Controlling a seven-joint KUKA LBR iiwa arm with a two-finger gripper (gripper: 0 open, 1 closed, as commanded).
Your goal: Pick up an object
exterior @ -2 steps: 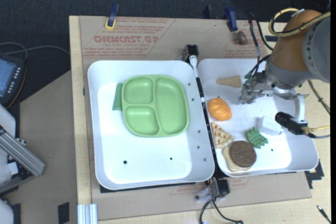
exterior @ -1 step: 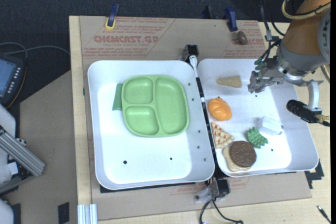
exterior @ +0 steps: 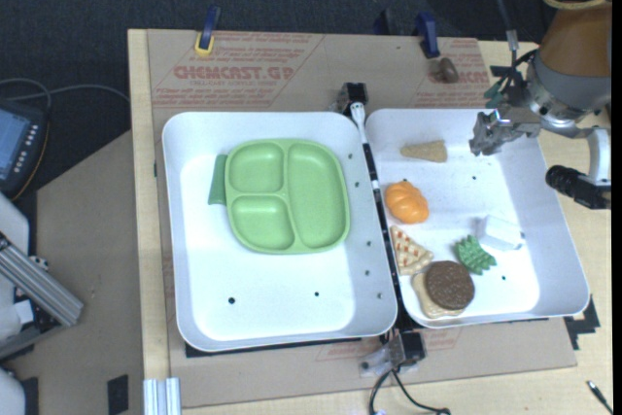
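The right bin point(exterior: 544, 199) holds several toy foods: a tan cracker-like piece point(exterior: 424, 151) at the back, an orange piece point(exterior: 406, 201) by the left wall, a waffle-patterned slice point(exterior: 410, 253), a brown patty on a bun point(exterior: 447, 287), a green leafy piece point(exterior: 474, 254) and a small white piece point(exterior: 503, 234). My gripper point(exterior: 484, 136) hangs over the bin's back right part, to the right of the tan piece and apart from it. Nothing shows between its fingers.
The left bin point(exterior: 194, 258) holds a green divided plate point(exterior: 287, 194). Two clamps point(exterior: 206, 34) point(exterior: 426, 32) grip the cardboard sheet at the back. The arm's orange band point(exterior: 578, 24) rises at the far right. Bare floor lies in the right bin's middle.
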